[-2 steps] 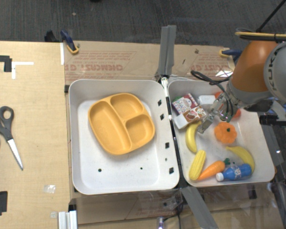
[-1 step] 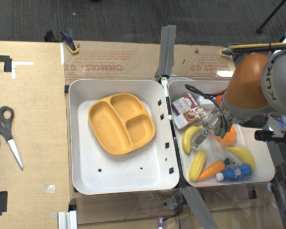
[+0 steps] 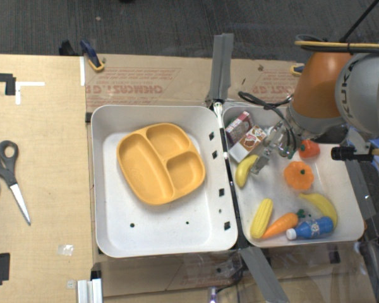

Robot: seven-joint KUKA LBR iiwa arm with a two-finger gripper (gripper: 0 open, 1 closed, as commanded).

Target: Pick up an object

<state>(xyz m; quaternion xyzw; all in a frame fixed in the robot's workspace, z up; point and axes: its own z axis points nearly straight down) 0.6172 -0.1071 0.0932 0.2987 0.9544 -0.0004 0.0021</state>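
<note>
**A:** How many bins, and what sits in each?

**B:** 2 white bins, side by side. The left bin (image 3: pixel 107 188) carries 1 yellow divided plate (image 3: pixel 161 163) with 3 compartments, lying toward the bin's 11 o'clock. The right bin (image 3: pixel 350 188) carries the loose items.

**A:** Count them for me.

**B:** 2 bananas: 1 small banana (image 3: pixel 244 170) at the bin's 9 o'clock and 1 larger banana (image 3: pixel 320 205) at about 4 o'clock. 1 corn cob (image 3: pixel 261 218) and 1 carrot (image 3: pixel 280 225) touching it, both near 6 o'clock. 1 blue bottle (image 3: pixel 312 228) with a white cap at 5 o'clock, just below the larger banana. 1 orange pumpkin-like fruit (image 3: pixel 299 175) near the centre. 1 small red-orange piece (image 3: pixel 309 148) at 2 o'clock, partly behind the arm. 2 small boxes at 11 o'clock: 1 dark red carton (image 3: pixel 239 127) and 1 printed packet (image 3: pixel 253 138) beside it.

**A:** And the gripper?

**B:** The gripper (image 3: pixel 265 158) hangs over the right bin at roughly 10 o'clock, its tip just beside the small banana's upper end and the printed packet. I cannot tell how its fingers stand, or see anything between them.

**A:** Anything off the bins?

**B:** 1 pair of scissors (image 3: pixel 9 175) on the bench at the far 9 o'clock side.
</note>
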